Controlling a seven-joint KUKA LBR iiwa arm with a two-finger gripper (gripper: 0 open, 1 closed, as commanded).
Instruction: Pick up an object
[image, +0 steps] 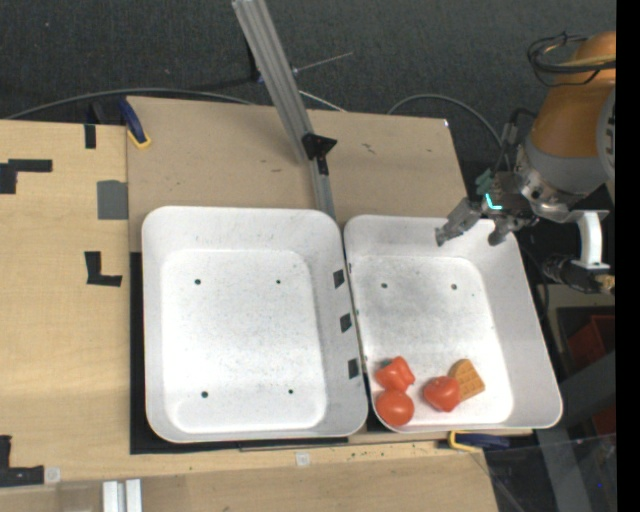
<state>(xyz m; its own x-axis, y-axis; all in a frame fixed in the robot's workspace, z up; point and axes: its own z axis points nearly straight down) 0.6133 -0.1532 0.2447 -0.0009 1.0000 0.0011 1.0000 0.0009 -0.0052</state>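
The two-finger gripper (470, 228) hangs spread and empty over the far right corner of the right-hand shallow white bin (520, 300). The small red and orange toy pieces (425, 385) cluster along that bin's near edge, well apart from it.

text: none readable | labels, brands, numbers, signs: none legible on the bench (250, 130), either white bin (160, 300), or the arm (575, 110)
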